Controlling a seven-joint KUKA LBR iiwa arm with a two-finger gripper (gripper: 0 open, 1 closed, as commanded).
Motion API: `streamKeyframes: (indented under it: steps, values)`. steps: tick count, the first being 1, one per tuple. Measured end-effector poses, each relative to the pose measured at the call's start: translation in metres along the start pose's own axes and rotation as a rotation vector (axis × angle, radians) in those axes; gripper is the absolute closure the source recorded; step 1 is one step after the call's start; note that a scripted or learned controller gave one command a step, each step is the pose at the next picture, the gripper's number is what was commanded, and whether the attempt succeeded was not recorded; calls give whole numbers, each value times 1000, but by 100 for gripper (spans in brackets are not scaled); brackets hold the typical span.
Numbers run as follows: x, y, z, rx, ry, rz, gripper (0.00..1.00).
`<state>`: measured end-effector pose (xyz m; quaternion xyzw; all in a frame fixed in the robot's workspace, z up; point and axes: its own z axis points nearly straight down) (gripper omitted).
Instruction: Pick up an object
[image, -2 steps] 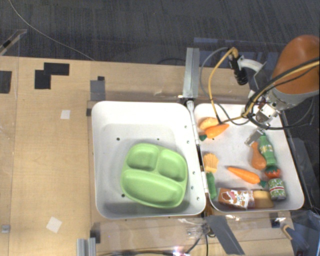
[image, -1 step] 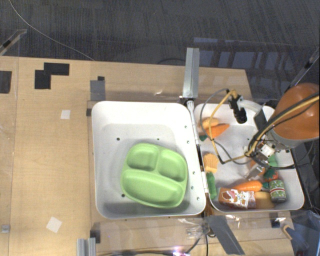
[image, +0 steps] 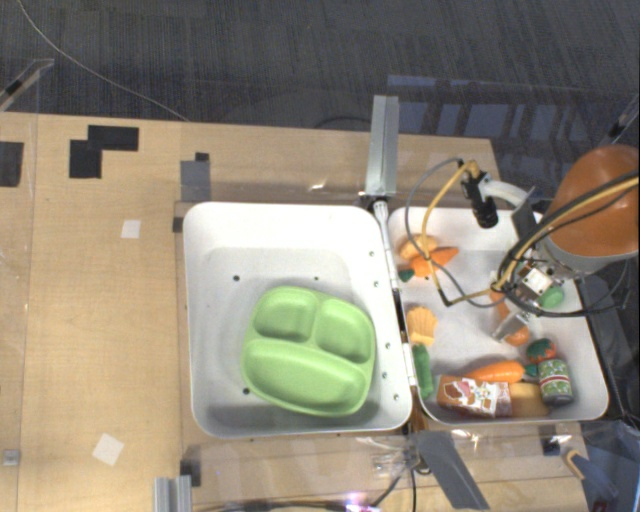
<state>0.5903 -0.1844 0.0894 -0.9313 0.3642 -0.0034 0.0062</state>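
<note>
The right bin (image: 440, 222) holds several toy food items. An orange piece (image: 432, 257) lies near its left wall, with a yellow piece (image: 422, 322) and a green pickle (image: 422, 371) below it. A printed packet (image: 480, 398), an orange carrot (image: 497, 372) and a small can (image: 555, 380) lie along the front. My gripper (image: 515, 318) hangs low over the right-middle of this bin, just above a small orange item (image: 517, 338). Cables and the wrist hide how it stands.
The left bin (image: 215, 250) holds a green divided plate (image: 308, 348). A metal divider post (image: 381, 150) stands between the bins at the back. Yellow and black cables (image: 440, 190) loop over the right bin. The arm's orange band (image: 605, 200) sits at the right.
</note>
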Motion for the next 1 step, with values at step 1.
streamKeyframes:
  steps: [1]
  values:
    - [-12, -17, 0, -8, 6, -39, 0]
